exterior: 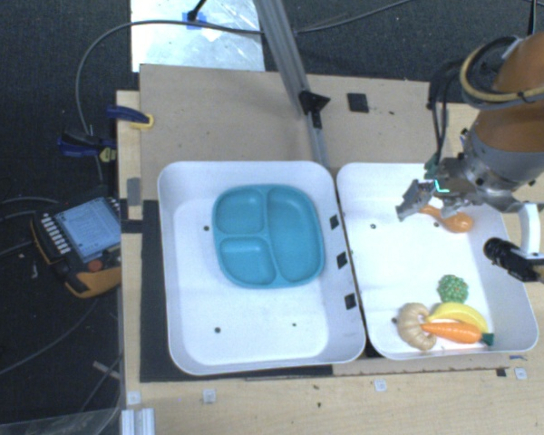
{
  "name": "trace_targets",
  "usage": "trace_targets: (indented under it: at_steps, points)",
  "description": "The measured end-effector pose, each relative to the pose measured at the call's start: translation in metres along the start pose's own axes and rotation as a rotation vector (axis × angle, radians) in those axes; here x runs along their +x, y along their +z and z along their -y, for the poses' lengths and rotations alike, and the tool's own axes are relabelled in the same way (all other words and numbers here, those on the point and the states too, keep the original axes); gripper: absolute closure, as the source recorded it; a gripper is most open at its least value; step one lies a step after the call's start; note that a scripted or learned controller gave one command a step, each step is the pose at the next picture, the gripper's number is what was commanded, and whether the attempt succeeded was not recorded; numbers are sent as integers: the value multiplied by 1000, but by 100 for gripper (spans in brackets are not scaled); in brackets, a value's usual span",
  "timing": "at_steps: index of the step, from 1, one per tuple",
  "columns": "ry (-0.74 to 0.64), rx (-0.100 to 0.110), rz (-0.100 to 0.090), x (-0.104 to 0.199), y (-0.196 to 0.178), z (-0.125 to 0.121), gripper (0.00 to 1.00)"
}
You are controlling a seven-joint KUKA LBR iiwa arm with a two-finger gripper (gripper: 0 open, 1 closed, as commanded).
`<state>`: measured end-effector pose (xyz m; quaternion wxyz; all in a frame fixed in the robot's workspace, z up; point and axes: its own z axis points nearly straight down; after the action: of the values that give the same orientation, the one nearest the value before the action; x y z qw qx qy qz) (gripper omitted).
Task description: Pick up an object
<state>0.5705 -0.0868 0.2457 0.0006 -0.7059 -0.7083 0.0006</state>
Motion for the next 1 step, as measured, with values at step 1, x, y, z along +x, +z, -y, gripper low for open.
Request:
trace_targets:
  at_steps: [1]
  points:
    - [0, -3, 0, 0, -1, -1, 0]
